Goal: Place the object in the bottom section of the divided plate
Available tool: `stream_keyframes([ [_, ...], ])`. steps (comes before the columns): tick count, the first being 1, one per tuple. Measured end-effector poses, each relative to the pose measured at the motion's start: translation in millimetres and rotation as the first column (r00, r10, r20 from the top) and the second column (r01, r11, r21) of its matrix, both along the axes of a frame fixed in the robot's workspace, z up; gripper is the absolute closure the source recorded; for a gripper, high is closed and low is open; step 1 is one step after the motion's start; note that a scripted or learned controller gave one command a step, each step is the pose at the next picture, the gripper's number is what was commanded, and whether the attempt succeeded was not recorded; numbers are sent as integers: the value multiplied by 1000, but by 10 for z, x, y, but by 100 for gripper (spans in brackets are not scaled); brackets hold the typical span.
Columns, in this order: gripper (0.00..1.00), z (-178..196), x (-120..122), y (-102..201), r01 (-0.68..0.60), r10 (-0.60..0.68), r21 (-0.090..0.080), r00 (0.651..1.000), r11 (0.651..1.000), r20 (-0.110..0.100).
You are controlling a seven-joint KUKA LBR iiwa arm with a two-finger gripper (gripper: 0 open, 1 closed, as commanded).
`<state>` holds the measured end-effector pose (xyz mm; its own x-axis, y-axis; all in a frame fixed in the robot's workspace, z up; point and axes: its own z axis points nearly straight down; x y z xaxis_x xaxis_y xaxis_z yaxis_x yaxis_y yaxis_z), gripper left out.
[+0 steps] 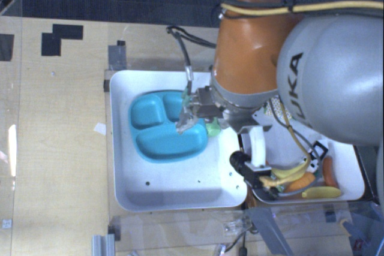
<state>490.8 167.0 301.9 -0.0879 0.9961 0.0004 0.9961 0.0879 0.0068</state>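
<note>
A small green object [213, 127] is seen at the right edge of the blue divided plate [168, 129], just beside the plate's upper-right section and mostly hidden by the gripper assy. Whether it rests on the plate rim or on the bin floor beside it can't be told. The gripper [186, 123] is positioned over the plate's right side, w/ its metal tip above the ridge btwn the upper-right section and the large bottom section. Its state (released or clenched) can't be told; no item is seen held in it.

The plate lies in the left white bin [129, 189], toward the bin's upper half. The arm [288, 69], w/ orange band and grey housing, is reached in from the right and covers much of the right bin [354, 183]. In that bin a banana [291, 172], a carrot [300, 181], a yellow piece [321, 192] and a reddish item [328, 172] are visible near the lower edge.
</note>
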Motion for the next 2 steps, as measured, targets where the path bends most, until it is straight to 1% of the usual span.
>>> stream_keyframes([
  [1,100,104,14,7,-6,6,1,1000,1000,3],
  [2,100,207,29,17,-13,13,1,1000,1000,6],
])
